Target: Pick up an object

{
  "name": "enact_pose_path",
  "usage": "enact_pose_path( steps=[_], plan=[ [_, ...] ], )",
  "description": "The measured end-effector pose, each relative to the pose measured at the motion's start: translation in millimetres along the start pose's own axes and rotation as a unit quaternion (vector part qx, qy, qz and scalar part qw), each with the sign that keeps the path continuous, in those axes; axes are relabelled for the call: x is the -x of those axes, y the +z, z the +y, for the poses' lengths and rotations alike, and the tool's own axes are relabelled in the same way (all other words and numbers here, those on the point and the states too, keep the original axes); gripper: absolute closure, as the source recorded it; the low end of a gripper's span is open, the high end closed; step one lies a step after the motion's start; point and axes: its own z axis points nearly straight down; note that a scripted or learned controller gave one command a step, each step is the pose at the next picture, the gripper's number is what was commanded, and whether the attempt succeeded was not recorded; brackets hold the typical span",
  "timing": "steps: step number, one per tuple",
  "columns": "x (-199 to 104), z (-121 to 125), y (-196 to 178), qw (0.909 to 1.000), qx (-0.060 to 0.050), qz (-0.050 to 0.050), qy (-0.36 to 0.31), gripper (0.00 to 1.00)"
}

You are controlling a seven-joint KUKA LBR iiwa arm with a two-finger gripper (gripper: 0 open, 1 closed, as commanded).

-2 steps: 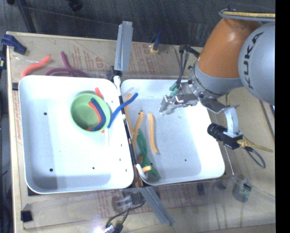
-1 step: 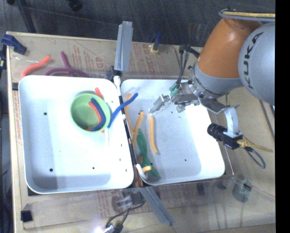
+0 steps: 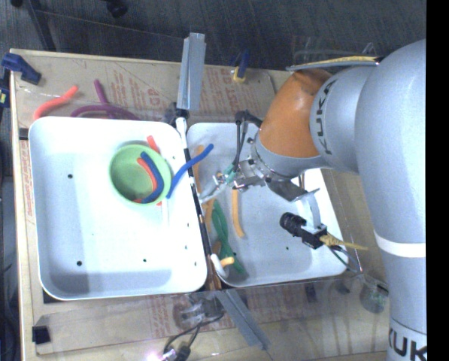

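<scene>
My gripper [image 3: 227, 179] hangs over the left part of the right bin [image 3: 284, 265], close to the divider between the bins. Just below it lie a thin orange stick [image 3: 238, 218] and a dark green piece [image 3: 219, 224], with a brown piece [image 3: 223, 244] and a small white and orange thing [image 3: 226, 262] nearer the front corner. In the left bin [image 3: 59, 224] sits a green bowl [image 3: 128, 174] holding a red curved piece [image 3: 153, 168] and a blue one [image 3: 165, 176]. A blue strip [image 3: 189, 165] leans across the divider.
The big grey and orange arm [image 3: 322, 119] covers the back right of the right bin. On the bench behind the left bin lie a red-orange piece [image 3: 55, 104] and purple tubing [image 3: 104, 111]. A metal bar [image 3: 191, 70] stands behind the divider.
</scene>
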Motion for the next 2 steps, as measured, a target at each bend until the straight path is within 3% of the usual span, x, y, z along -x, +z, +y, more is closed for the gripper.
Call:
enact_pose_path(
  steps=[1,2],
  plan=[
    [28.3,-18.9,50.1,1.0,-0.003,0.001,0.001,0.0],
    [28.0,-19.3,40.1,1.0,-0.005,0.002,-0.002,1.0]
  ],
)
